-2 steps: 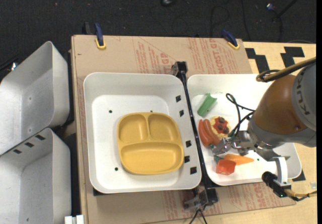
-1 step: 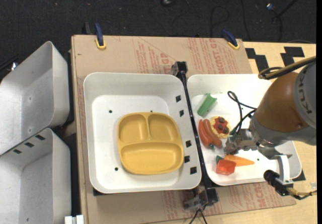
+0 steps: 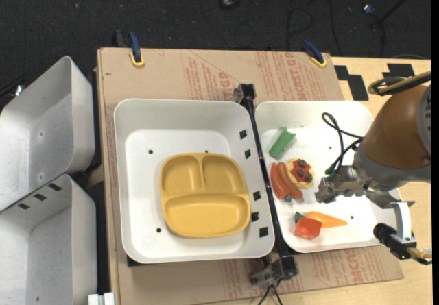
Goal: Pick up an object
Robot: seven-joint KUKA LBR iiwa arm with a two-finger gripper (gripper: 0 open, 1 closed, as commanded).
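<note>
In the right bin lie a green piece, two red sausages, a small round tart with dark berries, an orange carrot and a red block. My gripper hangs low over the bin's right half, just right of the tart and above the carrot. Its fingers are dark and small against the wrist. Nothing is visibly held between them.
The left bin holds a yellow divided tray. A black divider runs between the bins. Two white bins stand off the bench at the left. A black cable loops over the right bin.
</note>
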